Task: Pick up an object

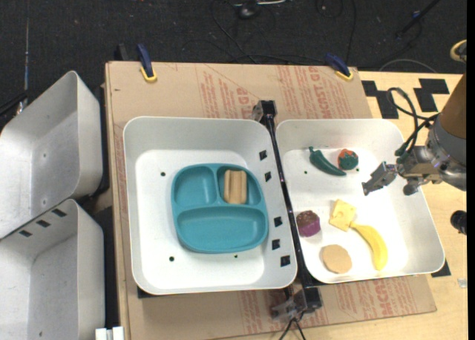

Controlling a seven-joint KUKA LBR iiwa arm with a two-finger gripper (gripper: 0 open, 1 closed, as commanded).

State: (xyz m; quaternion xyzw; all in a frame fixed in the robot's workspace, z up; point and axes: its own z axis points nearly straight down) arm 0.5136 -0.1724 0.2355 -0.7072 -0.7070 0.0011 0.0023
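Dark carpet round bench (193, 93); two white bins. Right bin (415, 227) holds banana (372, 244), cheese wedge (342, 214), cookie (337, 259). Claw (377, 180) above bin, fingers apart, holding nothing. Banana likely light, stiff, smooth plastic; grip across mid-curve.

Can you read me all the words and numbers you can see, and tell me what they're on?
Red printed letters run in rows across the brown cardboard sheet under the two white bins, above and below them. They are too small, faint and turned to read.
I can see no other words, numbers or signs on the tray or toy food.
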